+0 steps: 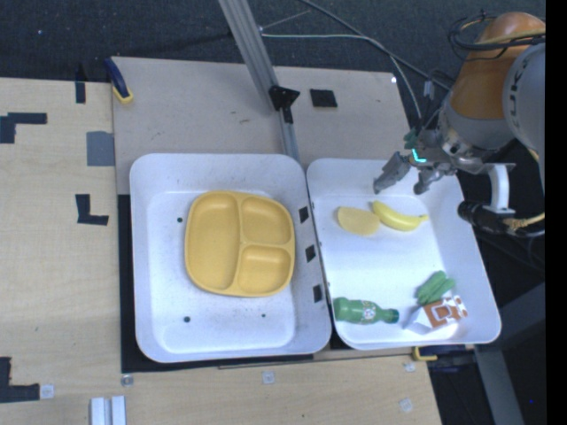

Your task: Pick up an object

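Hovering with fingers spread wide and nothing between them, the gripper [407, 179] hangs just above the banana [398, 217] in the right bin [468, 264], seemingly needing a drop and squeeze.

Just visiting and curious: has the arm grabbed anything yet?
Not yet. Done: the tool is above the right bin, fingers spread with nothing between them. In hand: it sits just above the banana. Left: closing on something and lifting it.

One fixed overhead camera, slanting down over both white bins [142, 237].
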You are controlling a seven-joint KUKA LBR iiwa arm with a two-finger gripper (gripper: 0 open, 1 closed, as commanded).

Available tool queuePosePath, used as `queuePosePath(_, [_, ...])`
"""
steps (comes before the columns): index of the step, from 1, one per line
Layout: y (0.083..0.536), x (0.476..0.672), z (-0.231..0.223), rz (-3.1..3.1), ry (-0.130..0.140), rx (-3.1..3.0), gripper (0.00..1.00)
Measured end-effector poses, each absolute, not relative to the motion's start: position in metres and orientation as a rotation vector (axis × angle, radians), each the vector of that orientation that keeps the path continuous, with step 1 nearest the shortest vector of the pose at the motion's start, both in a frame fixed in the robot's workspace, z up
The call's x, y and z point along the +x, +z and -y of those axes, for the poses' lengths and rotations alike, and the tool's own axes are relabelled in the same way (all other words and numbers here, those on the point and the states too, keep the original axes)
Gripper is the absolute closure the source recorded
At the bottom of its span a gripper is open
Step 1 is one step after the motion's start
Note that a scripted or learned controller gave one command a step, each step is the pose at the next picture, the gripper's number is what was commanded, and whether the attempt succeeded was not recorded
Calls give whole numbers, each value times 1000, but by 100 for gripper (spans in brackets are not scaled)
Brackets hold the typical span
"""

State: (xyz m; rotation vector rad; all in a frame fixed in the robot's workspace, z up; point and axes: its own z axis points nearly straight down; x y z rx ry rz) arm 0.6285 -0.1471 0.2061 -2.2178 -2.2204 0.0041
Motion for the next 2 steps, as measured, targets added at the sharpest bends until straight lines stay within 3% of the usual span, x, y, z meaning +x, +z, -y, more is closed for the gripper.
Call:
queuePosePath(1, [207,629,147,2223,2,-2219,0])
queuePosePath(2, [152,618,147,2220,8,-2217,0])
